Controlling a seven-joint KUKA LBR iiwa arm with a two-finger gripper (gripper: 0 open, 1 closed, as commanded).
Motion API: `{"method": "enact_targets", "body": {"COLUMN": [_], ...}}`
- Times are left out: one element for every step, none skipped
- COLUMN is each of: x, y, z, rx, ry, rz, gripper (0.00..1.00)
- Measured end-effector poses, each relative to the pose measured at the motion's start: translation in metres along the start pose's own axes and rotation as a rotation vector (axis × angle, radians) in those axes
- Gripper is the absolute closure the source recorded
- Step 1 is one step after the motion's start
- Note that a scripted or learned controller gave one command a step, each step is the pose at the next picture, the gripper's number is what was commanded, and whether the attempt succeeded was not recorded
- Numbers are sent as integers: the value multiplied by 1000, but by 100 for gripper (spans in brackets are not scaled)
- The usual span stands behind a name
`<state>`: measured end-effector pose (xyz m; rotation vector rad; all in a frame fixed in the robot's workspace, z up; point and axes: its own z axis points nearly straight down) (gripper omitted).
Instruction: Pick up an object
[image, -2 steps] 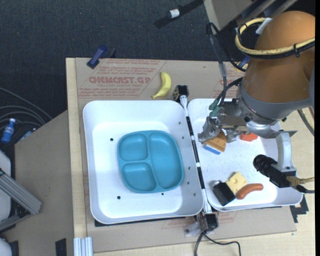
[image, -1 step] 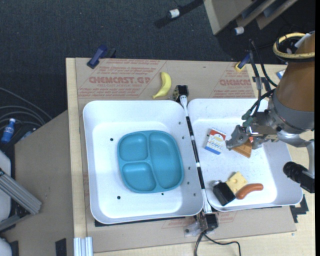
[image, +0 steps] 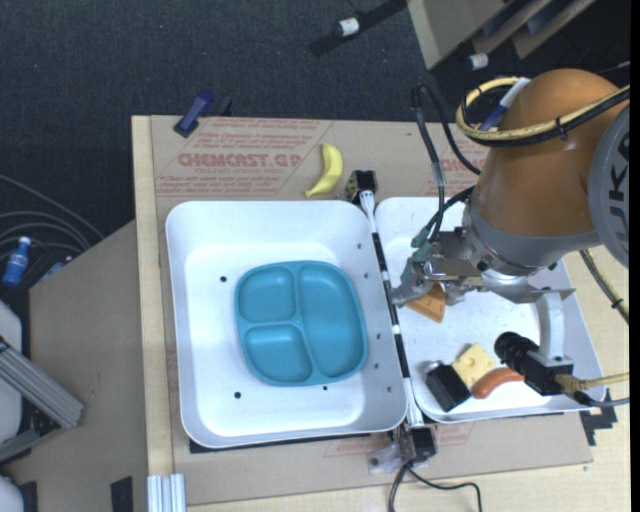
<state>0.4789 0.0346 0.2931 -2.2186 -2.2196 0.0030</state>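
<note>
Right bin (image: 520, 405), front: black block (image: 444, 385), yellow piece (image: 474, 358).
Gripper (image: 425, 285) sits above orange wedge (image: 430, 305); I cannot tell its opening. Bench (image: 250, 150) print reads "CHEMCAST".

Your arm (image: 545, 150) comes in from the right, its broad orange band topmost and the grey wrist section just beneath it. Left of and below that wrist you see the claw (image: 425, 285), pointing down and toward the left. Its metal parts crowd together there, so you cannot read how its tips are set. Cables loop over the arm above the claw.
</note>
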Motion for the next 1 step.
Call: {"method": "enact_targets", "body": {"x": [108], "y": [0], "z": [2], "rx": [-3], "ry": [0], "rz": [-1], "gripper": [100]}}
